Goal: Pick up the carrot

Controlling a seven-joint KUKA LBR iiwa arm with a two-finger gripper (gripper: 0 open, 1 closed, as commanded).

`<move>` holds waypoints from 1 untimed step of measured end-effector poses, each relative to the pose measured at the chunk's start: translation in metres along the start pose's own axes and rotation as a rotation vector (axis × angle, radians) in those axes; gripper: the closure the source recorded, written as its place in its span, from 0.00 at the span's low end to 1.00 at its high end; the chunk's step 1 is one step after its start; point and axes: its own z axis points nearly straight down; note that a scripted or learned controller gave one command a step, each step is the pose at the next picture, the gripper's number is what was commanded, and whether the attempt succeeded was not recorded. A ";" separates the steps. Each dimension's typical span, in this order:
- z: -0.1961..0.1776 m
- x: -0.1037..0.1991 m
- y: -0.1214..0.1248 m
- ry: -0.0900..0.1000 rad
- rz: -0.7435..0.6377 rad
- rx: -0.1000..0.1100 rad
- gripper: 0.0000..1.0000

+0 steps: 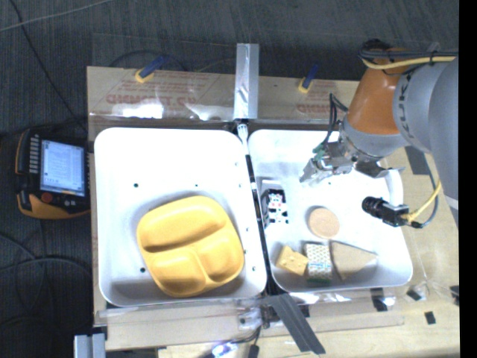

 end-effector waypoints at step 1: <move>-0.117 0.028 -0.072 0.001 -0.060 -0.002 1.00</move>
